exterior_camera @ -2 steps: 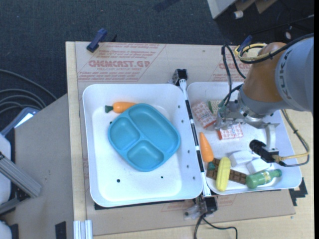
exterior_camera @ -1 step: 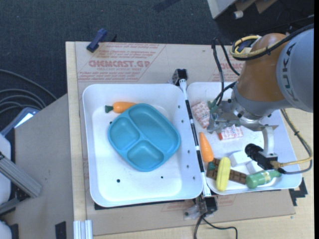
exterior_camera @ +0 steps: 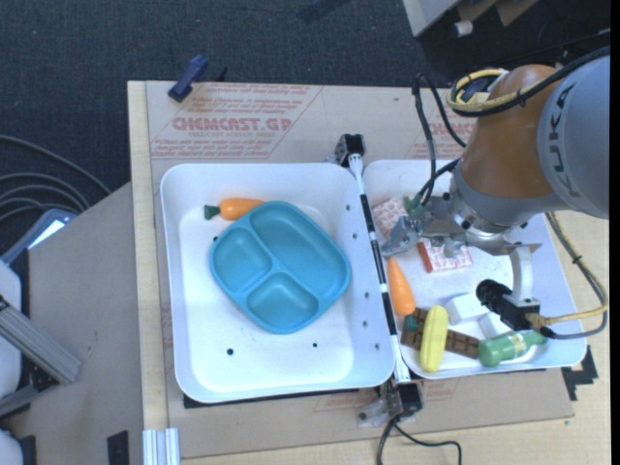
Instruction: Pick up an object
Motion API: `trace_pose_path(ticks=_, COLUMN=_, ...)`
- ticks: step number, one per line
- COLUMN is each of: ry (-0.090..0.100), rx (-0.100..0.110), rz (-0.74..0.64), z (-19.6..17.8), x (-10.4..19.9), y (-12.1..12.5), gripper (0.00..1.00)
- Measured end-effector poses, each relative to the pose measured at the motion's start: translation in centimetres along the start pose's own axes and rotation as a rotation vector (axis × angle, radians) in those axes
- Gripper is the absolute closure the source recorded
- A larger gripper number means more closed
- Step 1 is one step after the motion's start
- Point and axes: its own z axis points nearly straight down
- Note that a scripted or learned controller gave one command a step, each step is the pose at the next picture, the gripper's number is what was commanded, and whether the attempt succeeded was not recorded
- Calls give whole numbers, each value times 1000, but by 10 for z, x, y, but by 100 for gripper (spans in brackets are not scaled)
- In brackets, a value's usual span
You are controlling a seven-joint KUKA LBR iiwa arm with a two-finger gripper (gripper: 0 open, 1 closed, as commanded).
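My gripper [exterior_camera: 405, 229] hangs low over the left part of the right bin [exterior_camera: 562, 269], close to the divider between the bins. A red-and-white packet [exterior_camera: 446, 256] lies just right of it, and a pale pink packet [exterior_camera: 387, 211] sits beside it at the bin's left wall. An orange carrot [exterior_camera: 399, 289] lies just below the gripper. Nearer the front lie a yellow corn-like piece [exterior_camera: 433, 337], a brown chocolate bar [exterior_camera: 463, 345] and a green bottle [exterior_camera: 508, 347]. The arm hides the back of this bin.
The left bin [exterior_camera: 184, 289] holds a blue divided plate [exterior_camera: 279, 265] and a small carrot [exterior_camera: 238, 207] at its back. A blue clip [exterior_camera: 187, 77] lies on the board behind the bins. Black clamps [exterior_camera: 350, 147] mark the divider's ends.
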Motion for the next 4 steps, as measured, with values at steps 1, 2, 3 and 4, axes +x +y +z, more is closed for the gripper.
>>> trace_pose_path(ticks=1, ry=0, rx=1, rz=1, z=100, x=-63, y=3, gripper=0)
trace_pose_path(ticks=2, ry=0, rx=0, rz=0, z=100, x=-67, y=89, gripper=0)
trace_pose_path(ticks=3, ry=-1, rx=12, rz=0, z=101, x=-72, y=127, gripper=0)
trace_pose_path(ticks=4, ry=-1, rx=5, rz=1, z=100, x=-96, y=128, gripper=0)
